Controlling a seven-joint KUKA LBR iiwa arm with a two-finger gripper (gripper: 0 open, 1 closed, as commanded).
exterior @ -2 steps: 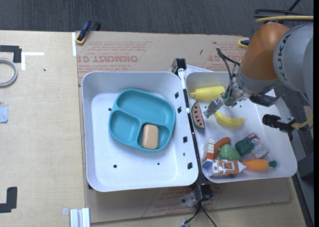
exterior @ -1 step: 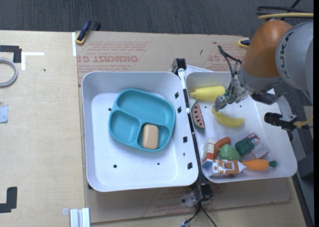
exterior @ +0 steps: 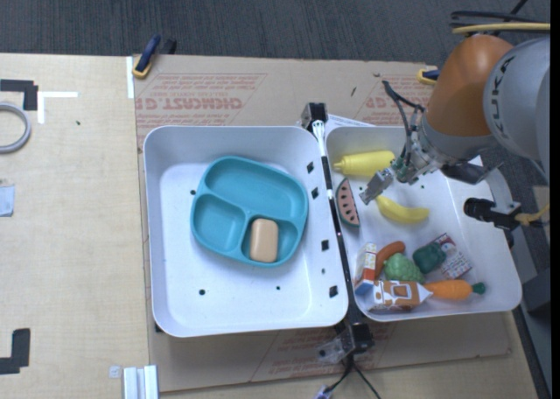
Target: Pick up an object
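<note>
My gripper [exterior: 385,182] hangs over the right bin [exterior: 490,253], just below a yellow mustard bottle [exterior: 364,162] and above the left end of a banana [exterior: 402,210]. Nothing shows in its grasp. A watermelon slice [exterior: 348,203] lies to its left by the bin wall. Lower in the bin lie a red sausage [exterior: 387,253], a green broccoli piece [exterior: 402,268], a dark green item [exterior: 429,256], a carrot [exterior: 452,290] and a small carton [exterior: 398,296].
The left bin [exterior: 175,283] holds a teal divided plate [exterior: 227,205] with a beige bread piece [exterior: 263,240] in its lower right compartment. The grey arm with its orange band [exterior: 468,82] reaches in from the right. Cardboard lies under both bins.
</note>
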